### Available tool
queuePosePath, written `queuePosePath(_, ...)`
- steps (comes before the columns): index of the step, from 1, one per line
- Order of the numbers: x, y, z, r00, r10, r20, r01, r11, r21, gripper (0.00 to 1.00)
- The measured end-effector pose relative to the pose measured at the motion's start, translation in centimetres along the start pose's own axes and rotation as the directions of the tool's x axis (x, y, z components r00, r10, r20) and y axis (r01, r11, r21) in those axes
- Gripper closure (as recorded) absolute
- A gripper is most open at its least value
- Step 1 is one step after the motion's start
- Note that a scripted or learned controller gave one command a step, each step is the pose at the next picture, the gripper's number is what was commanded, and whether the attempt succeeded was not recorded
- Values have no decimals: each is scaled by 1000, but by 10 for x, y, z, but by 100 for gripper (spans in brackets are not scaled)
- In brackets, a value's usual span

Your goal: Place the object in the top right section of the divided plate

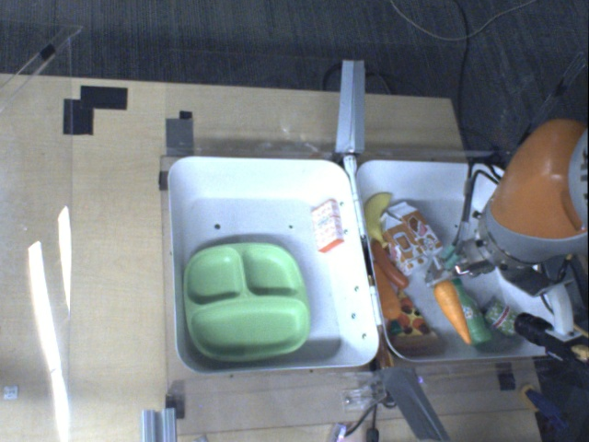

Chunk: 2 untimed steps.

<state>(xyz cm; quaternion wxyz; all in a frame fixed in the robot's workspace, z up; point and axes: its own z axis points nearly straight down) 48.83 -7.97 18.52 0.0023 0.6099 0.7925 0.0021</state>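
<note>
I have the arm (543, 191) reaching in over the right bin (414, 175), its claw (457, 261) down among the toys near that bin's middle. From this slant I cannot tell whether the claw is spread or pinching anything; the wrist hides most of it.

The plate (247, 298) sits in the left bin (258, 178), toward its front left corner, with three sections. The top right one (274, 270) is the small pocket nearest the bin's centre. A small carton (327, 226) lies near the left bin's right wall, apart from the plate.

The object is not named for me. I judge it to be whatever lies just under the claw: the carrot (451, 309) is just below it, a green bottle (474, 319) touches the carrot's right side, and a printed box (409, 238) sits to the claw's left. A banana (375, 208) rests at the bin's back left, and a sausage (388, 279) runs along the left wall.

The step in hand looks like the pick. To do it well I want the claw centred on one item only, since the carrot and bottle touch and could come up together or knock each other aside. I would lift straight up clear of the bin wall, cross the divider between the bins, then lower well into the pocket before letting go, so nothing rolls into the neighbouring section.
</note>
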Motion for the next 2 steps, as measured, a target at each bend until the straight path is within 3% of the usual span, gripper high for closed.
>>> queuePosePath(1,37,75,-42,996,84,0,-84,996,2,100)
queuePosePath(2,161,109,1,962,272,-1,-272,962,4,100)
